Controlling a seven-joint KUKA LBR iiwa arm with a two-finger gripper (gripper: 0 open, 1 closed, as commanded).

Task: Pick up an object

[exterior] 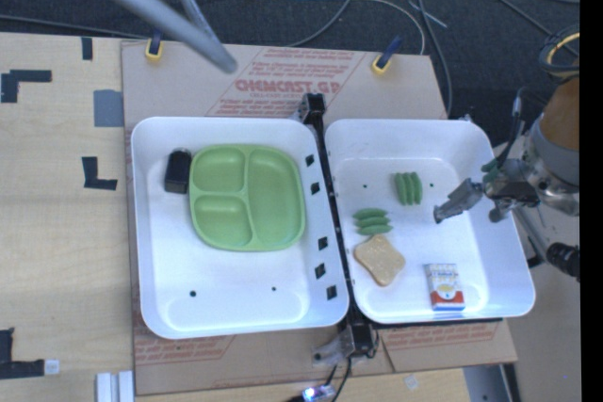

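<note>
The pale wood-grain counter (57, 231) carries a flat brown cardboard sheet (283, 75) printed with red lettering, held at its far edge by two clips, a yellow one (154, 49) at the left and a yellow-and-blue one (384, 61) at the right. Black tape marks (94, 172) and a grey patch (107, 106) lie on the bare wood to the left of the sheet. On the cardboard sit two shallow white plastic bins side by side, the left bin (151, 231) and the right bin (490, 240), their inner walls touching along a row of black clips (319, 244).
</note>
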